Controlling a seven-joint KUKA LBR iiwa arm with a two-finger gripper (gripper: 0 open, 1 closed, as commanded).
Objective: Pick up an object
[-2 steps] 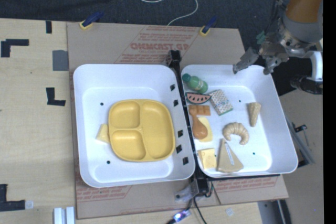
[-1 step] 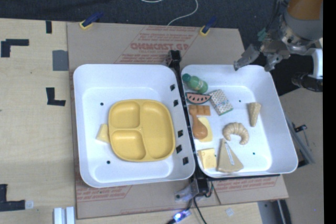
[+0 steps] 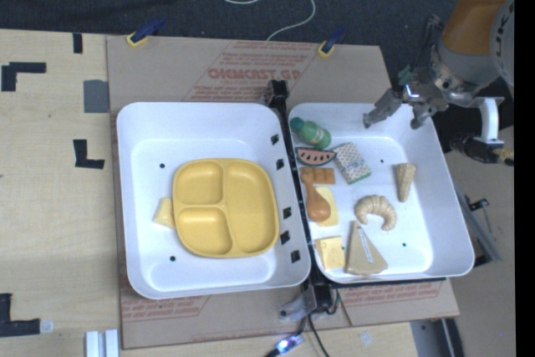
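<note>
From above, the end effector (image 3: 393, 111) hangs over the far rim of the right bin (image 3: 435, 180), its two fingers spread apart with nothing between them. The toy foods lie below: a croissant (image 3: 378, 211) mid-bin, a green bottle (image 3: 311, 132), perhaps a watermelon slice (image 3: 316, 155). The left bin (image 3: 138, 180) holds a yellow divided plate (image 3: 226, 207).

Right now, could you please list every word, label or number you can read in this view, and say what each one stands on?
Red print on the cardboard sheet under the bins, behind the left bin: upside down and too blurred to read.
Patterned small packet in the right bin: any print is too small to read.
Nothing else bears legible text.
</note>
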